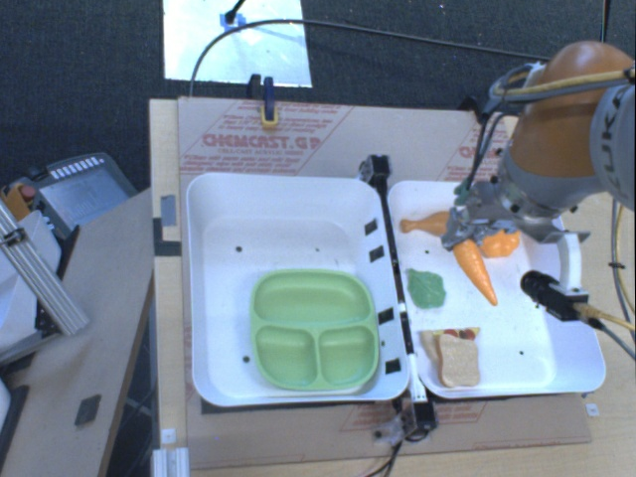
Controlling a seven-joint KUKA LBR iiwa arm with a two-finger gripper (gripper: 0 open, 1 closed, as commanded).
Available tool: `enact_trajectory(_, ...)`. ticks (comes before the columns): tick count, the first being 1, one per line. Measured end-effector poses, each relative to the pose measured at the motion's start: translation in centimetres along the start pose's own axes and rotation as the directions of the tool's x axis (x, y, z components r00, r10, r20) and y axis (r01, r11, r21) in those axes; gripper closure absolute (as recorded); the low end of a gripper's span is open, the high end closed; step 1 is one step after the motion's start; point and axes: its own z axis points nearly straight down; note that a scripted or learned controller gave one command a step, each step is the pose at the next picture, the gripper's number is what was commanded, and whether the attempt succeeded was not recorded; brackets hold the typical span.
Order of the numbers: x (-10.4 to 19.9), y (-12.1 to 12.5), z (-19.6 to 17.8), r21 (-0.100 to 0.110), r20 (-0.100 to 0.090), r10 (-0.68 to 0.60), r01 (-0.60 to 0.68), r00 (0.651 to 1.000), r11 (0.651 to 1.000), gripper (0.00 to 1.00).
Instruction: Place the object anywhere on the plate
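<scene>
One gripper (475, 229) hangs low over the right bin (566, 366), fingers hidden, so its state I cannot tell. The carrot (476, 269) lies just below it, pointing away toward the near rim; the green plate (314, 328) sits left, next bin.

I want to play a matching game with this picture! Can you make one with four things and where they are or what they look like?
Things:
1. plate
2. carrot
3. sandwich
4. claw

Descriptions:
A. front of the right bin
B. green, in the left bin
C. orange and pointy, in the right bin
D. above the right bin, by the carrot's top end

Pairs: 1-B, 2-C, 3-A, 4-D
</scene>
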Motion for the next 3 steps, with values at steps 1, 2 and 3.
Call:
enact_trajectory(1,4.3,-0.8,1.0,0.000,0.000,0.000,0.000,1.000,1.000,1.00)
enact_trajectory(2,8.4,-2.2,1.0,0.001,0.001,0.001,-0.001,1.000,1.000,1.00)
enact_trajectory(3,13.6,-3.6,0.6,0.000,0.000,-0.002,0.002,1.000,1.000,1.00)
